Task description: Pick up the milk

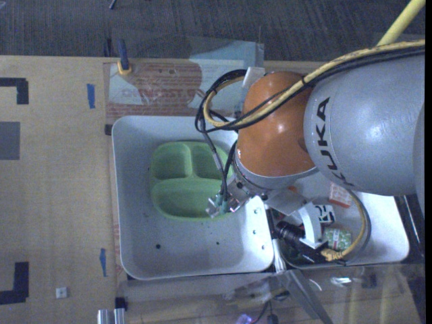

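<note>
Green plastic, a divided tray [179, 181], lies in the left bin [135, 241], under the gripper [220, 206] and spreading out to its left; the gripper hangs low over the tray's right edge; whether it is open or closed cannot be told, and nothing can be made out in its hold; above it the orange band [270, 127] and the grey arm [368, 127] cover much of the right bin [395, 243]; to the gripper's right, in that bin, a white piece with a black square mark [323, 214] and a small green thing [336, 237] lie half hidden beneath the arm; whether the white piece is the milk cannot be told.
</note>
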Controlling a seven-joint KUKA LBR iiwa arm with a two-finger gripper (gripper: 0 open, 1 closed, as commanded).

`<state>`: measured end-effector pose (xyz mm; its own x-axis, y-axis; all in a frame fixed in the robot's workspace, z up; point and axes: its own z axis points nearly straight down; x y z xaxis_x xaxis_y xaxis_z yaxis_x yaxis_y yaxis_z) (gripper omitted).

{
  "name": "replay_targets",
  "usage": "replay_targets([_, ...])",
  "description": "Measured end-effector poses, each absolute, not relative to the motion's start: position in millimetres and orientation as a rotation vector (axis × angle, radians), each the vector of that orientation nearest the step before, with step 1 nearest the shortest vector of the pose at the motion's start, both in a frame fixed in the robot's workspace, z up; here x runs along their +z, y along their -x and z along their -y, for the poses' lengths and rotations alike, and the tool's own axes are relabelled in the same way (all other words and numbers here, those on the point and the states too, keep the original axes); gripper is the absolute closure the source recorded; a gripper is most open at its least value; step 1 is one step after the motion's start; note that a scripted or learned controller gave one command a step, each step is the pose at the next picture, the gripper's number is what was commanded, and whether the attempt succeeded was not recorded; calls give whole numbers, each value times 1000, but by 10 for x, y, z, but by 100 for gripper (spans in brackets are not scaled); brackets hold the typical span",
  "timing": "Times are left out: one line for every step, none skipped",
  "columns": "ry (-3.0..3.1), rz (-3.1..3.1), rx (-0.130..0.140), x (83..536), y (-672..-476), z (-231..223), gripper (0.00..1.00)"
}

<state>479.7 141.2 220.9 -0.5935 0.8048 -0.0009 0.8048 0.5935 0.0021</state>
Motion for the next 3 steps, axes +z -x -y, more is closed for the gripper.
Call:
replay_targets([-1156, -2918, 3, 2334, -4800, -1582, 100])
replay_targets([-278, -3129, 3, 1788, -4929, -2056, 100])
replay_targets([-281, -3125, 8, 1894, -4943, -2063, 100])
